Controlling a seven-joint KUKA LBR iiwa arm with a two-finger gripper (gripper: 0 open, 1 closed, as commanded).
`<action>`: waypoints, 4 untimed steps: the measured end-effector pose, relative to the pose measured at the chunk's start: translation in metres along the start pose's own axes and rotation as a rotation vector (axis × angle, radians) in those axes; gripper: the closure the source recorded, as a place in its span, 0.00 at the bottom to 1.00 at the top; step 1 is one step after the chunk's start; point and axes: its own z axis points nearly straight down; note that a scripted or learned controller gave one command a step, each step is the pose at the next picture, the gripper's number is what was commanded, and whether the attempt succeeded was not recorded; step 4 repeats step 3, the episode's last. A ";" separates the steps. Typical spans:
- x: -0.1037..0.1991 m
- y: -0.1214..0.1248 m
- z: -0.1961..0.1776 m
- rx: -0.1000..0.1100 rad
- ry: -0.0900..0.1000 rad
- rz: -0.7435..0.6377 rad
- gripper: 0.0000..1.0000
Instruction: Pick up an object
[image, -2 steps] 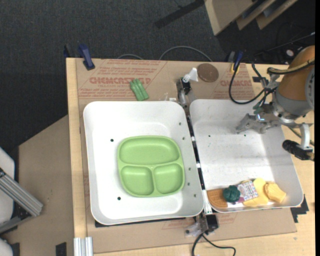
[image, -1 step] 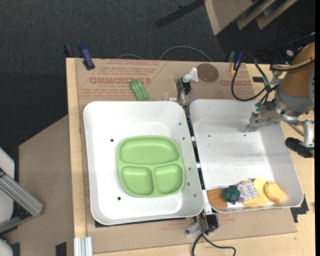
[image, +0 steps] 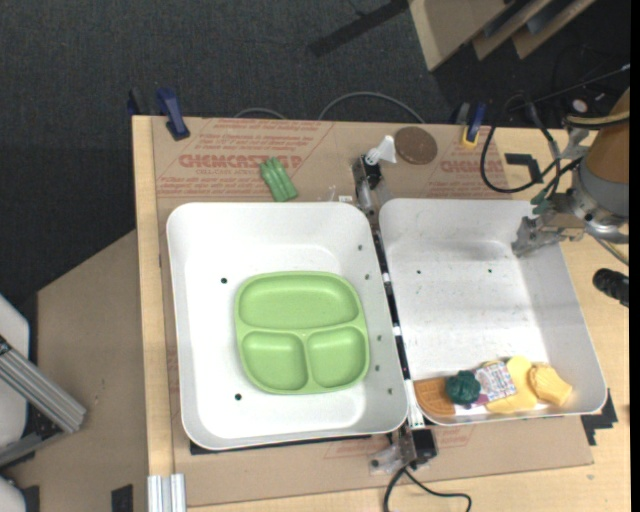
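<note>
Heaped along the near edge of the right bin (image: 480, 290): small toys (image: 495, 387), among them a dark green piece (image: 463, 387) and yellow ones. Well apart from the pincer (image: 527, 238) at that bin's far right rim. Cannot tell how wide.

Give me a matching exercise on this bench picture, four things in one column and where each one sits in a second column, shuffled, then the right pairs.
Things:
1. green divided plate
2. small green piece
3. pile of small objects
4. gripper

Places:
A. near edge of the right bin
B. on the cardboard beyond the left bin
C. over the far right corner of the right bin
D. middle of the left bin

Pairs: 1-D, 2-B, 3-A, 4-C
</note>
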 end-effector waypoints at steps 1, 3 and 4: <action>0.000 -0.001 0.003 0.004 0.001 0.000 0.00; 0.006 0.006 -0.013 -0.005 -0.002 -0.003 0.00; 0.006 0.006 -0.013 -0.005 -0.002 -0.003 0.00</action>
